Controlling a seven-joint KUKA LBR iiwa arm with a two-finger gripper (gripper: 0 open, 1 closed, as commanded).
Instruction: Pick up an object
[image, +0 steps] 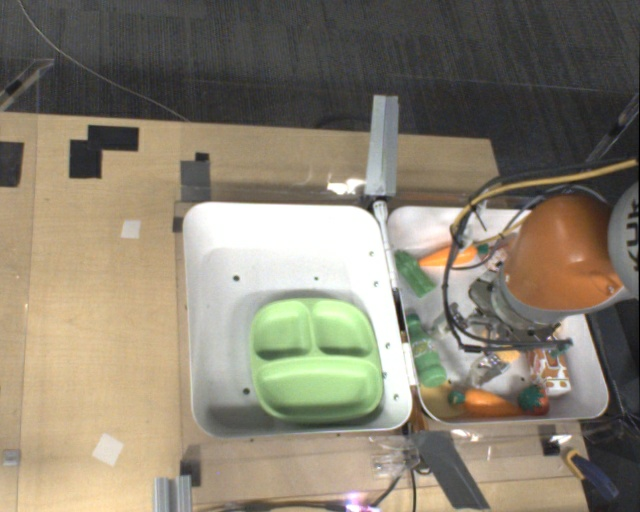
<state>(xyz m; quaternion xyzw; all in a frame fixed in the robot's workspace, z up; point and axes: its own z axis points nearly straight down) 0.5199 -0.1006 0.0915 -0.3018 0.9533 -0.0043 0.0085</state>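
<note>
Green 3-compartment plate (316, 358) in the left white bin (215, 290) on a wooden bench (90, 320).

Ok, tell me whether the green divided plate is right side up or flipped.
Right side up: the green divided plate shows its three hollow compartments facing up, lying flat in the left bin.

You have small toy foods scattered in the right bin (596, 400): an orange carrot (492, 403) lying flat along the near wall, a red piece (534, 401) touching its right end, green pieces (413, 272) down the left side, and another orange piece (443, 256) toward the far end.
</note>
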